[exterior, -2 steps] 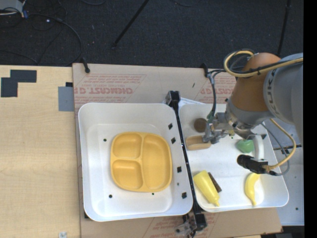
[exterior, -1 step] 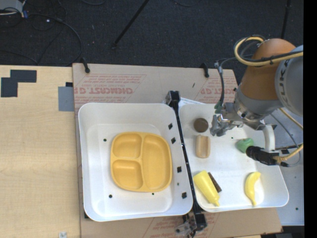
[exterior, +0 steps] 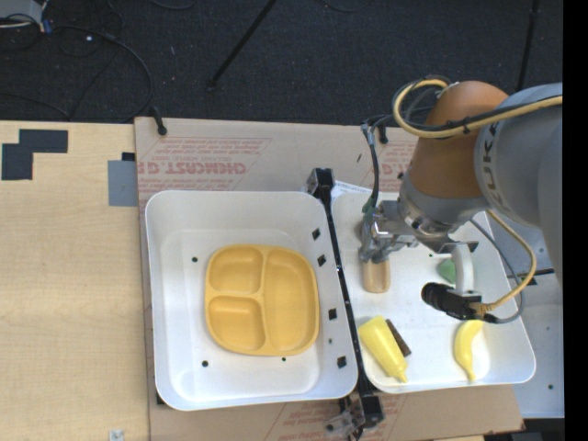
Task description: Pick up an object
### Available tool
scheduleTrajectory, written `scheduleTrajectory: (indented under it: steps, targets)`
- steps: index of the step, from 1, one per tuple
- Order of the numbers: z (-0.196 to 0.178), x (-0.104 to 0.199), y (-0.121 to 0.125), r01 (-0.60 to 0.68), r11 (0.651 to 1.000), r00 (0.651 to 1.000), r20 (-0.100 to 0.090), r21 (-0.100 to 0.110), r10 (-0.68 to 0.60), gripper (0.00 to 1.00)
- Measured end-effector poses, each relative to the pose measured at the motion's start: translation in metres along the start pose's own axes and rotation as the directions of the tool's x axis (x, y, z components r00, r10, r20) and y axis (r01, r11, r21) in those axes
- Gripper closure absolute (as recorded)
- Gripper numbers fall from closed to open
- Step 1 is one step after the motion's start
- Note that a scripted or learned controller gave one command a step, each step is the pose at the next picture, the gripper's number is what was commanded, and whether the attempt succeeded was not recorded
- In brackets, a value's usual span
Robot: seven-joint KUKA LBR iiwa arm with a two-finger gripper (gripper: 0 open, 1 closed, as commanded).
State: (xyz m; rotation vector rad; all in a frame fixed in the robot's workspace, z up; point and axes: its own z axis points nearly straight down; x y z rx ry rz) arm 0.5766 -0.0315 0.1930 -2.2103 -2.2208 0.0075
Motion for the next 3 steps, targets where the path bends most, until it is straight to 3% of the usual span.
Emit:
scheduleTrajectory:
  steps: [1, 3]
  targets:
    - [-0.003, 0.041, -0.012, 0.0, 1.0, 1.0, 0.001, 0.0, 0.0, 1.0]
    - [-0.018, 0.133, -0.059, 0.001, 1.0, 1.0, 0.002, 0.0, -0.001, 1.0]
